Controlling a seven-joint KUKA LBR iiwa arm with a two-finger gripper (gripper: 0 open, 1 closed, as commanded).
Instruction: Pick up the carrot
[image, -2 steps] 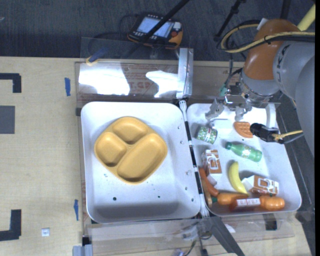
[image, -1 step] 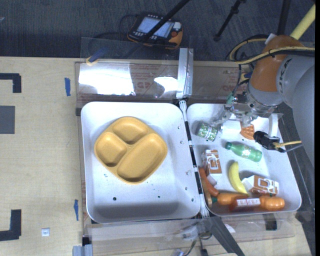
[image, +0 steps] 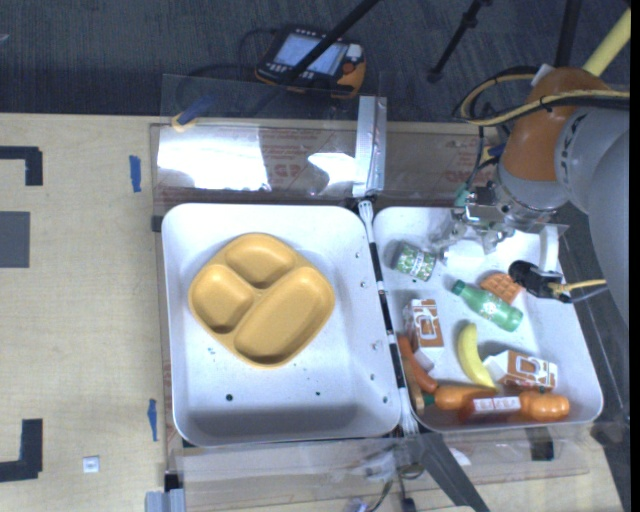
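- Arm: grey, with an orange band above the wrist, reaching in from the right over the far end of the right bin.
- Gripper: hangs over the far part of the right bin, just beyond the small can. Nothing is seen in its grasp; whether it is released or clenched cannot be told from this slanted view.
- Carrot: a slim orange-red tapered piece lying along the left wall of the right bin, near its front corner. Its long axis runs roughly from far to near, close to parallel with that wall. Its near end meets the cluster of sausage-like items along the front wall.
- Key relation: the carrot lies toward the front and left of the gripper, well apart from it, with the can, the carton and the banana between or beside the path. A grasp would likely need to close across the carrot's short width, and the nearby wall leaves little room on that side.
- Materials and shapes: toy foods look like smooth moulded plastic; the green bottle is glossy; the bins are shallow, white and matt.
- Left bin: holds a yellow divided plate with rounded compartments.
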